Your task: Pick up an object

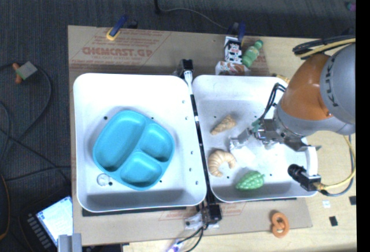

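We see 2 bins side by side on the tabletop (115,48). In the left bin (87,129) lies a divided tray (134,148) with 3 compartments, near the middle. In the right bin (254,95) we find 3 things: a cone-shaped shell (223,124) toward the centre, a round shell (221,162) in front of it near the left wall, and a leafy piece (250,180) to that shell's right, by the front wall. The arm (315,97) reaches in from the right, its gripper (243,140) hanging between the cone-shaped shell and the leafy piece. Behind the right bin stands a small figure (234,54). A ring (280,222) lies on the tabletop in front of the right bin.
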